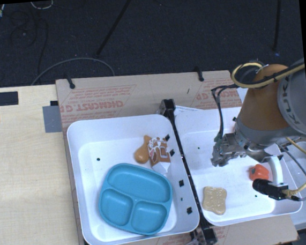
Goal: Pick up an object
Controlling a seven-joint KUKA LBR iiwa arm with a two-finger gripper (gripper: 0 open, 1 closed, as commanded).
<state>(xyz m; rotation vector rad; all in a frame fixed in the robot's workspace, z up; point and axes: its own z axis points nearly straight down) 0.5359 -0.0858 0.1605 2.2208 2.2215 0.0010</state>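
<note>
We see gripper (221, 158) low over right bin (198, 142); finger state unreadable. Nearest pick: toast slice (214, 200) on bin floor, below-left of gripper in view, well apart, untouched.

The cardboard sheet (119, 98) under the bins bears red upside-down print along its far edge. The letters are too blurred to read.

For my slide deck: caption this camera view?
KUKA arm's gripper over the right bin near a toast piece; blue divided plate in left bin.
</note>
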